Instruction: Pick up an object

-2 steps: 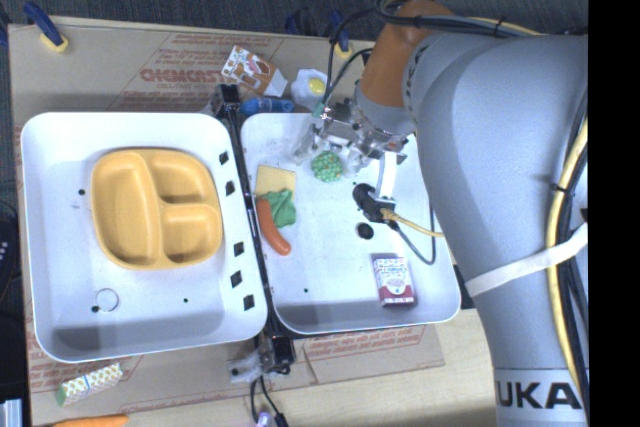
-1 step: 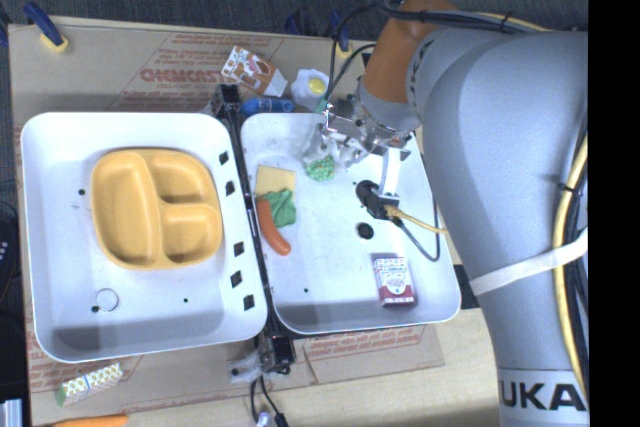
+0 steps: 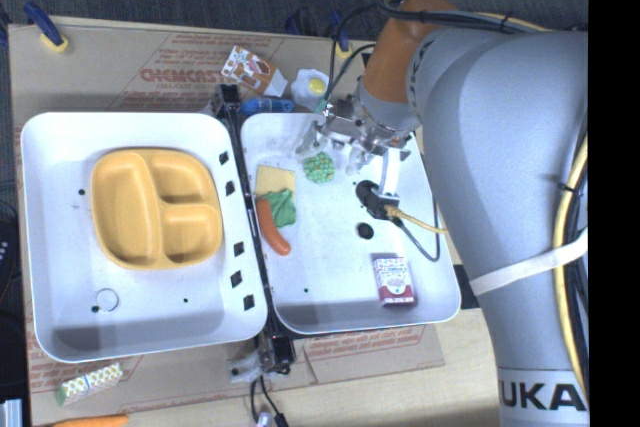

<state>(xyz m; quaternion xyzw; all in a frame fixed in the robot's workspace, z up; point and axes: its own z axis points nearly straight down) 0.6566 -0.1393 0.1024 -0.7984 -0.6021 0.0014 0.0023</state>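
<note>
My gripper (image 3: 330,147) hangs over the far part of the right bin (image 3: 330,310), with the grey arm and its orange band reaching in from the right. A small green bumpy ball (image 3: 319,168) lies right below its fingers. A yellow slab (image 3: 274,179), a green leafy piece (image 3: 283,206) and an orange-red sausage (image 3: 274,227) lie along the bin's left side. A red box (image 3: 392,278) sits near the bin's front right. The wrist hides the fingertips.
The left bin (image 3: 50,215) holds a yellow divided tray (image 3: 155,207). A black cable plug (image 3: 370,198) hangs over the right bin. Small packets and a yellow-white item (image 3: 312,85) lie behind the bins on the cardboard.
</note>
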